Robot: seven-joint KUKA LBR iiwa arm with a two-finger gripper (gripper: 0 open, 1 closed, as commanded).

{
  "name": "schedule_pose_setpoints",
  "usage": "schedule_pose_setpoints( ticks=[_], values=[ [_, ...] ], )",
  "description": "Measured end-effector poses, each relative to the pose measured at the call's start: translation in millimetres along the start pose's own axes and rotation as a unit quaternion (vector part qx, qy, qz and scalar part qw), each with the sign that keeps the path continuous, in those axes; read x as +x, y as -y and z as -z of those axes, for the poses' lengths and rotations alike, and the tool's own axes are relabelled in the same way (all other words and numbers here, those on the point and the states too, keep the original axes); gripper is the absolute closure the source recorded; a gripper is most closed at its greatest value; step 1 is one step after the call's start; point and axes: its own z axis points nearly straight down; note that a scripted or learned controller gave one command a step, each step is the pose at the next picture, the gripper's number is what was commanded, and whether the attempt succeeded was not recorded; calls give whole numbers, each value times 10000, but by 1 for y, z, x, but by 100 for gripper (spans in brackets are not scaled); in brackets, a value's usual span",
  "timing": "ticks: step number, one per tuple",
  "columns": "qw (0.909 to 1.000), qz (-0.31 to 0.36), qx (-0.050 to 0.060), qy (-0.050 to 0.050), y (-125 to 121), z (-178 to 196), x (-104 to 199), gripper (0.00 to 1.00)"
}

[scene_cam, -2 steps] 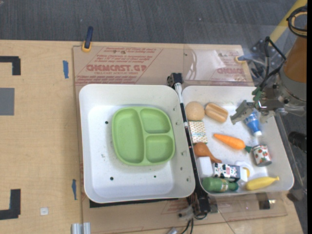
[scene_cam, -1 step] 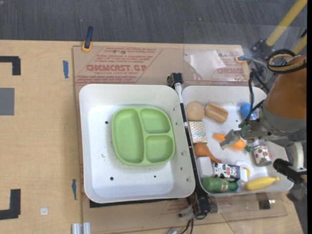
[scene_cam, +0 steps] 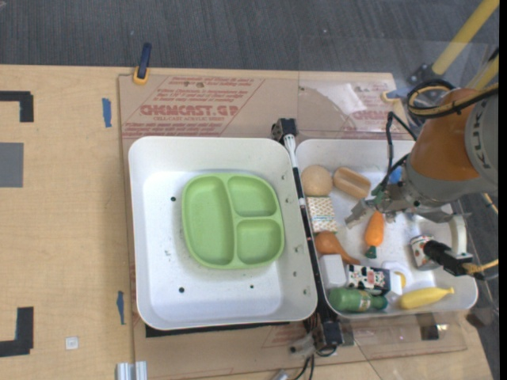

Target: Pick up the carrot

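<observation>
From above, the grey two-finger gripper (scene_cam: 379, 209) hangs over the right white plastic bin (scene_cam: 467, 291). A small orange toy carrot with a green tip (scene_cam: 374, 233) hangs upright directly beneath the jaws, its top pinched between them, apparently lifted clear of a yellow banana (scene_cam: 426, 296) and green bottle (scene_cam: 356, 299) below.

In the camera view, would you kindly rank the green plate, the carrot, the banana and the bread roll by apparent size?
1. green plate
2. banana
3. carrot and bread roll: too alike to rank, and the arm covers the carrot's upper end.
</observation>
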Motion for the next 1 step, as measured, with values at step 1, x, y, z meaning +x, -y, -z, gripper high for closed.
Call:
schedule_pose_setpoints(
  ticks=[1],
  values=[
    [10000,-17,2,5,0,8,0,100]
  ],
)
